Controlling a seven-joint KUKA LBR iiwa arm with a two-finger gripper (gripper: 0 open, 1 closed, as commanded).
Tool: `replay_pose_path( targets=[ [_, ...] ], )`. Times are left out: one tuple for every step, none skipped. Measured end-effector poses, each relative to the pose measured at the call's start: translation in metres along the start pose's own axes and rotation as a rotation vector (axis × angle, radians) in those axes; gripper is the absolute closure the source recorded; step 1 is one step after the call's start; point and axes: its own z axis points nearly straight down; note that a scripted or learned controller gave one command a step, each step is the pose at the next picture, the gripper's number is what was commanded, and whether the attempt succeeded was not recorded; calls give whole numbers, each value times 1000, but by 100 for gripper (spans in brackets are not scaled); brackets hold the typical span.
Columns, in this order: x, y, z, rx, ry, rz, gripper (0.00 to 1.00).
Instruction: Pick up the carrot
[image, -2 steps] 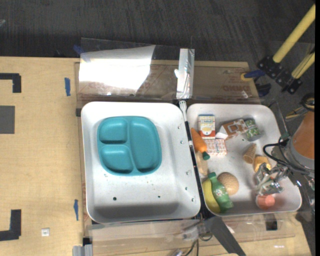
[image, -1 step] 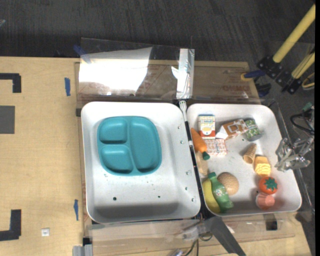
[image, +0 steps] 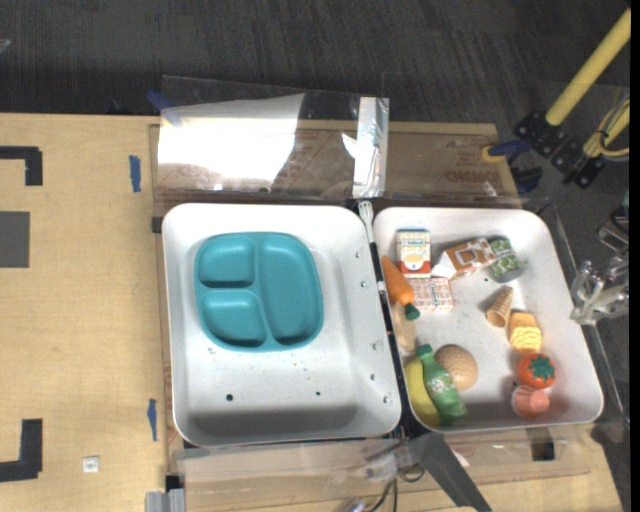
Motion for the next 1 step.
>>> replay_pose_path(
  targets=[
    [1,18,87,-12,1,-365,100]
  ],
)
